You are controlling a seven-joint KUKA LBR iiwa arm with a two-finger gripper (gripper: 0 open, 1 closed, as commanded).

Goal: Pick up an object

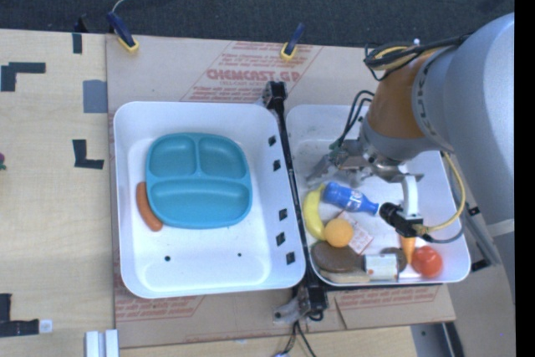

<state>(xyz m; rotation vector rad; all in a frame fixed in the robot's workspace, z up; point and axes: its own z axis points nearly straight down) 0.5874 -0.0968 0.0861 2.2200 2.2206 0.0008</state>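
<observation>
the fingers (336,163) you see sit low in the right bin (443,276), near its far left corner; whether they are spread or pressed together you cannot tell. just beside them lies a blue bottle (349,198), with a banana (312,215) and an orange ball (338,232) nearer the front edge. the left bin (201,272) carries a blue divided plate (199,181).
</observation>
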